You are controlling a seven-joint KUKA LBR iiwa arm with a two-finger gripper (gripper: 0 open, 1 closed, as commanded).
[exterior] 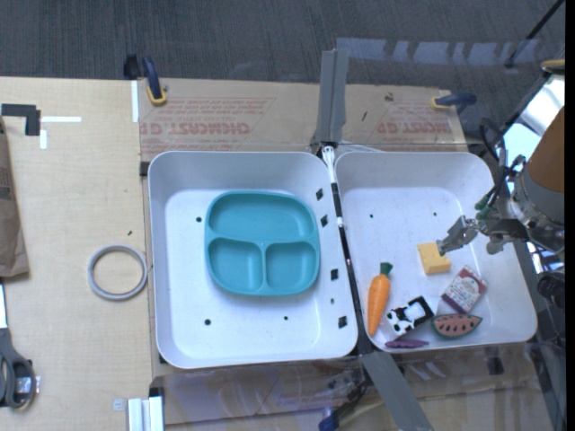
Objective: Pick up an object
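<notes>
The right bin [395, 182] holds several toys. A yellow cheese block [434, 259] lies near its middle, and a red packet [464, 288] lies to the right of the block. Along the front wall are an orange carrot [378, 300], a black-and-white cow [411, 313], a watermelon slice [456, 324] and a small purple piece [406, 340]. My gripper [474, 239] hangs open over the right side of this bin, just above and to the right of the cheese block. Nothing sits between its fingers.
The left bin [175, 268] carries a teal divided plate [263, 243]. On the bench to the left lie a grey ring [118, 271] and scissors [16, 380]. A metal divider post [329, 97] stands behind the bins.
</notes>
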